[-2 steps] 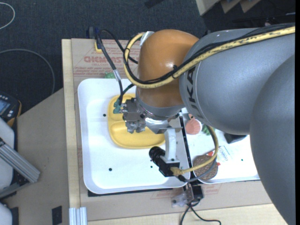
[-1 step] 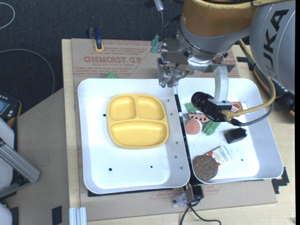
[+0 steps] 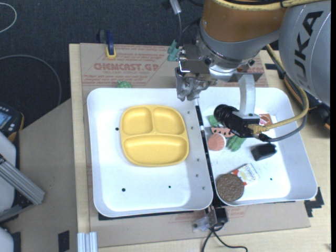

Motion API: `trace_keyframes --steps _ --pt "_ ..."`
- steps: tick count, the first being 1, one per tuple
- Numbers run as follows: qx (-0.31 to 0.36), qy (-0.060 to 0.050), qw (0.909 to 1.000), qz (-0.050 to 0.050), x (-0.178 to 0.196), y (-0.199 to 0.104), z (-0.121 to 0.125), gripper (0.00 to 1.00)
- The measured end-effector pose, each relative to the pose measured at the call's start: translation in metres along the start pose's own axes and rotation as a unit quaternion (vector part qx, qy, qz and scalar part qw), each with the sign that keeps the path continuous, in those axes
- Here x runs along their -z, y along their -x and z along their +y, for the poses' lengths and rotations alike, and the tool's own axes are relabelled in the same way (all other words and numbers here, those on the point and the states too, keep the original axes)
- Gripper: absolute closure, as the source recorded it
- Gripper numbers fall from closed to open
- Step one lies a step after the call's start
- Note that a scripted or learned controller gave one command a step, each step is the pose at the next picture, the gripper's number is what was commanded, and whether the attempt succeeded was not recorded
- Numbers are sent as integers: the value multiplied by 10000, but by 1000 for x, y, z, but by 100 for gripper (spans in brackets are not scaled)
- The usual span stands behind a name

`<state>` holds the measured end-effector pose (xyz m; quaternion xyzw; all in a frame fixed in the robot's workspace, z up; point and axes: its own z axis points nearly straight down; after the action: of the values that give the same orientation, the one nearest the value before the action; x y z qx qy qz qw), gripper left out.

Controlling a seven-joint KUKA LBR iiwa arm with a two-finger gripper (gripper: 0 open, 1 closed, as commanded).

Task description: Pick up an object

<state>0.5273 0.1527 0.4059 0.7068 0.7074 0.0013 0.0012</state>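
Observation:
My gripper (image 3: pixel 189 92) hangs over the back end of the divide between the two bins, above the far right corner of the left bin (image 3: pixel 107 185). Nothing shows in its grasp. A yellow divided plate (image 3: pixel 154 135) lies in the left bin, to the gripper's lower left. The right bin (image 3: pixel 294 185) holds a salmon-pink disc (image 3: pixel 216 142), a green piece (image 3: pixel 236 143), a small black block (image 3: pixel 263 151), a brown round cookie (image 3: pixel 230 187) and a white packet (image 3: pixel 247 172). All of these lie nearer the front than the gripper.
A red and white item (image 3: pixel 267 119) sits partly hidden behind the arm's fittings in the right bin. Both bins rest on a cardboard sheet (image 3: pixel 131 62). A blue and yellow clamp (image 3: pixel 109 42) stands at the sheet's back left corner.

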Motion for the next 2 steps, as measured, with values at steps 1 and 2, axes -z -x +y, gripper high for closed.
trace_keyframes --steps 1,2 --pt "1 -40 10000 -1 -1 5 -39 100" --pt "4 -20 10000 -2 9 4 -37 100"
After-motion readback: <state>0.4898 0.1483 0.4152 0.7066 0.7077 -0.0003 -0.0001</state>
